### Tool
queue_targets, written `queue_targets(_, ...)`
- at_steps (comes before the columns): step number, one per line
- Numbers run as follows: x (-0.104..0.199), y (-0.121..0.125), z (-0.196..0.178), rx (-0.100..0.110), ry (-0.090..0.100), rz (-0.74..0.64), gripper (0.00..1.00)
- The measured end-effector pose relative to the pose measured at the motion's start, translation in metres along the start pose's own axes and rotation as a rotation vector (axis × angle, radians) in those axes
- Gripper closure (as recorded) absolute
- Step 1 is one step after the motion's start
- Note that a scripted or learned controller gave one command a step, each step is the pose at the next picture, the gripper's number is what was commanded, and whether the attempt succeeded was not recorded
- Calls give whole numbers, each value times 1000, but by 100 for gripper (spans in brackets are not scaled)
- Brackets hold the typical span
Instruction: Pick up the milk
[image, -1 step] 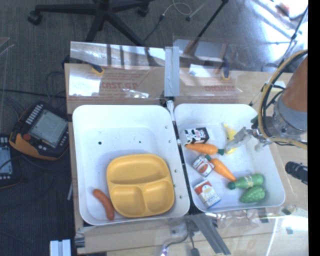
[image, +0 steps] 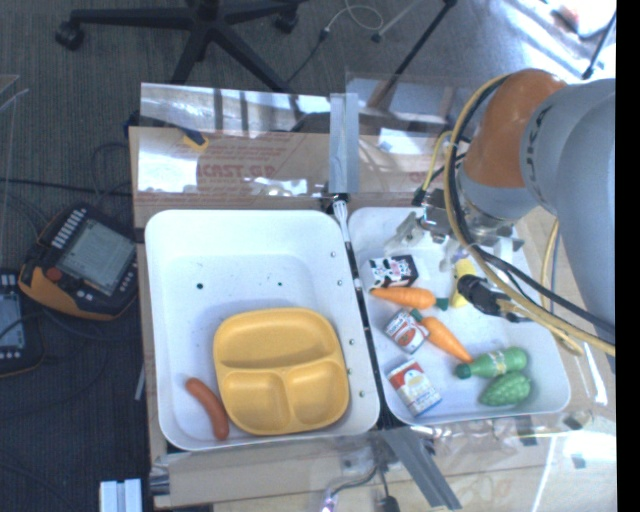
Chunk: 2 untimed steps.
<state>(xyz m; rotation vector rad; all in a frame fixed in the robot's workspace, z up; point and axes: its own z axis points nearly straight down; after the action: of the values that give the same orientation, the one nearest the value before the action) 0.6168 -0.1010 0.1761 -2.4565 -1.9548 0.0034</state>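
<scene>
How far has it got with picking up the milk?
Done: the arm is over the right bin, with the gripper near that bin's far end. In hand: nothing shows between its fingers. The milk, the black-and-white carton, lies on the bin floor just below the gripper, beside a carrot. Left: the descent onto the carton, the grasp and the lift.

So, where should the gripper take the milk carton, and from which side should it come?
Probably from above, across the two longer sides of the milk carton, which seems to lie flat near the right bin's left wall. An orange carrot lies close below it, so fingers closing along that direction may bump the carrot. The gripper hovers just to the upper right.
</scene>
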Motion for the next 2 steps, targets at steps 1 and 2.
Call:
queue_targets(1,10,45,83,-2,-4,-50,0)
queue_targets(2,9,47,86,38,0,406,0)
